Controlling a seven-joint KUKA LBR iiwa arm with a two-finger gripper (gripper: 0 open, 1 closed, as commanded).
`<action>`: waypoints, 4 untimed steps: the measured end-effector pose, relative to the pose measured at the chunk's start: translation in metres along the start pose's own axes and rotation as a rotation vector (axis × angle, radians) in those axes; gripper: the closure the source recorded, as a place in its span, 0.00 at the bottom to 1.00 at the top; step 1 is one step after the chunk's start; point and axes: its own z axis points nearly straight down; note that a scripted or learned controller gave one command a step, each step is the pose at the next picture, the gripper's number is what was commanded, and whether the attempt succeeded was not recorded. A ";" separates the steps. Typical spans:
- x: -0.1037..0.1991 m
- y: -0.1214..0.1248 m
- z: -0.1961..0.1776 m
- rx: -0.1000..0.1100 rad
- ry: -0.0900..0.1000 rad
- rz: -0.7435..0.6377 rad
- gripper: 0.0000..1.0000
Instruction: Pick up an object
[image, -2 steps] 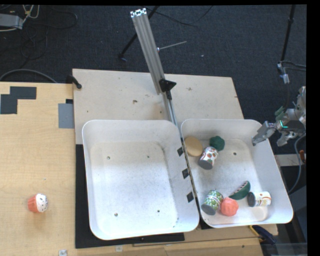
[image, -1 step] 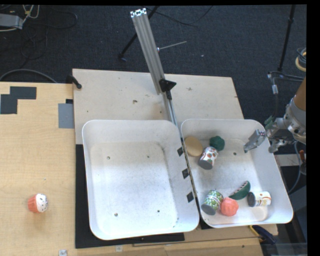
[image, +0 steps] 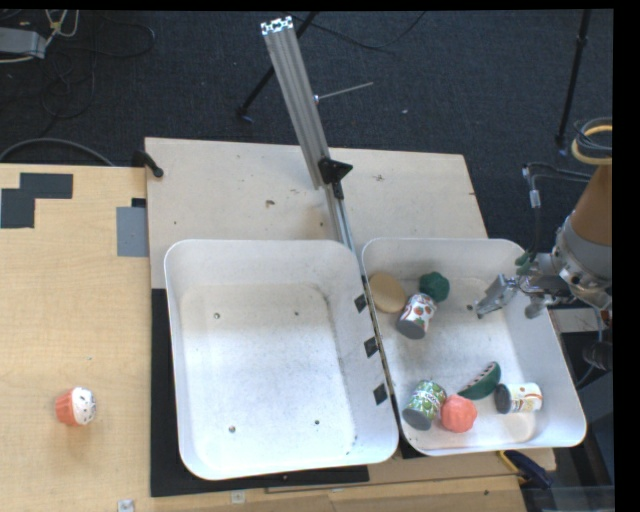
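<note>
A light wooden bench top (image: 60, 300) fills the left side, with grey patches on it and one small orange-and-white ball (image: 76, 407) near its lower left corner. Beyond it lies a pale board (image: 250, 190) on dark carpet with cables, and one slanted aluminium rail (image: 305, 110) crosses the board toward the bins.

There are two white bins. The left bin (image: 190, 300) shows a bare, speckled floor. The right bin (image: 560, 390) holds the objects to pick: one tan round piece (image: 386, 293) and one dark green lump (image: 434, 286) by its upper left corner, one small patterned cup (image: 416, 314) just below them, and along the front edge one patterned ball (image: 424, 402), one pink ball (image: 459, 414), one green curved piece (image: 484, 380) and one small white-and-yellow figure (image: 524, 398).

The gripper (image: 490, 305) hangs over the right bin's upper right part, fingers spread and holding nothing, well apart from every object
</note>
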 end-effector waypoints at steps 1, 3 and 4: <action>0.000 -0.002 0.043 0.005 0.002 0.000 0.00; -0.003 -0.002 -0.012 -0.004 -0.001 -0.002 1.00; -0.004 -0.002 -0.065 -0.006 -0.002 -0.003 1.00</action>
